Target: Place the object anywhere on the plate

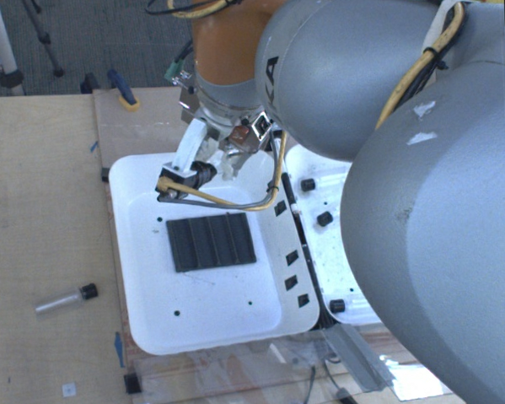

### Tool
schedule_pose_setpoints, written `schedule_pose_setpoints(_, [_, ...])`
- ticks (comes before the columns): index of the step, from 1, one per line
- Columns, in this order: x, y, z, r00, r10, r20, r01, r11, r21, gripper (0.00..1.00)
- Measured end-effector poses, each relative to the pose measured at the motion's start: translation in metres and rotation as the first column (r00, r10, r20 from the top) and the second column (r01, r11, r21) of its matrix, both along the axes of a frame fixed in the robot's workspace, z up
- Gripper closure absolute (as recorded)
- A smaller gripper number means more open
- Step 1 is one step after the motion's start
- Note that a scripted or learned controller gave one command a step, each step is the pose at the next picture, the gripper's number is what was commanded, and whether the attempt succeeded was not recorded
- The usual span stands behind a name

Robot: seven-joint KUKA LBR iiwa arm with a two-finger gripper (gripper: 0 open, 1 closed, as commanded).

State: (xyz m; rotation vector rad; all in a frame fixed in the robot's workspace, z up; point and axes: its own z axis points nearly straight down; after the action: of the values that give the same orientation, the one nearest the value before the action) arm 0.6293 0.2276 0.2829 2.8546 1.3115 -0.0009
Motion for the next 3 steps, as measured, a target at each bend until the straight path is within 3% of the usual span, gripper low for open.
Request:
schedule_pose_setpoints(1, [0.009, -0.002, -0.027, 0.993, 0.117, -0.005, -0.117, 0.993, 0.000, 1.00])
schedule_pose_setpoints(2, [-0.001, -0.001, 0.152, 0.887, 0.462, 0.002, -0.462, 0.887, 0.000, 1.00])
schedule_pose_setpoints(3, [0.012, -0.003, -0.046, 0.877, 0.480, -0.002, -0.480, 0.877, 0.002, 1.00])
